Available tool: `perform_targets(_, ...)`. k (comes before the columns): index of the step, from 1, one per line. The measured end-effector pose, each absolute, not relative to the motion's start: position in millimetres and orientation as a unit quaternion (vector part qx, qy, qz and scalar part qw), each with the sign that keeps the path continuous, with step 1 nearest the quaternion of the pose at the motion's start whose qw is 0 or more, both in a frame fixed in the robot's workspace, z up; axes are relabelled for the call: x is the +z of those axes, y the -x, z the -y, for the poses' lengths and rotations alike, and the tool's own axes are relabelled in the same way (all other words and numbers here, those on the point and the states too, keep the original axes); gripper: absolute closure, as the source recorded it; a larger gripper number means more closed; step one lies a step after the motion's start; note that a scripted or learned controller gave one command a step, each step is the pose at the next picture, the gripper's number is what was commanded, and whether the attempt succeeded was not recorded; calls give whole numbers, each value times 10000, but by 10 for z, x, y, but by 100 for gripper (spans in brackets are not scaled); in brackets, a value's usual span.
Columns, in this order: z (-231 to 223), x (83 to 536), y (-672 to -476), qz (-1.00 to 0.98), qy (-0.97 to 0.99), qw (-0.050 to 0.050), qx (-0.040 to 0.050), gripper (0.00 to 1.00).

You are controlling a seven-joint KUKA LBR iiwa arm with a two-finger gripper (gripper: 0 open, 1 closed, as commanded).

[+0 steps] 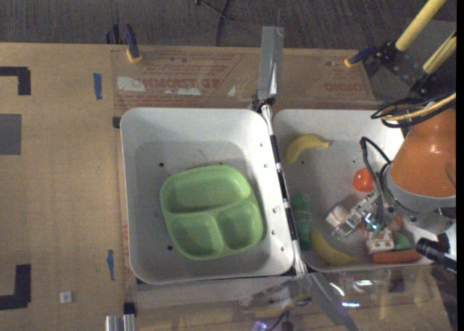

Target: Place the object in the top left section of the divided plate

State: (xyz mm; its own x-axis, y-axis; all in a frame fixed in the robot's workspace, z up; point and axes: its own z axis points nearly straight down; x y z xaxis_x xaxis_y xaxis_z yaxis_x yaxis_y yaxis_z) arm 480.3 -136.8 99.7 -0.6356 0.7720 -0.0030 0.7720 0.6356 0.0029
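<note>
**Ana:** End effector [357,217] is hovering low in the right bin [326,123], at the lower right of the frame, among the toy food. I cannot tell how it is set; glare and clutter are hiding that part.

**Ben:** Which object is it going for?

**Ana:** Hard to say. One banana [305,146] is lying near the bin's upper left, another banana [328,248] just below the end effector, a small orange ball [363,178] just above it, and a carrot-like piece [395,256] at the lower right.

**Ben:** How would they handle?

**Ana:** I am judging them light, hollow, stiff plastic, smooth and likely slippery. A banana is best pinched across its middle; the ball could roll away.

**Ben:** And the target?

**Ana:** The green divided plate [210,210] is sitting in the left bin [141,199], nothing on it.
</note>
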Motion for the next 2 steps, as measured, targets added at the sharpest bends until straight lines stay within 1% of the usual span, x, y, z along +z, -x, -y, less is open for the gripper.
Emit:
perform_targets(1, 2245, 918, -4850, -9149, -4035, 106, 2, 100)
perform_targets(2, 1416, 924, -4858, -8899, -4561, 95, 32, 100)
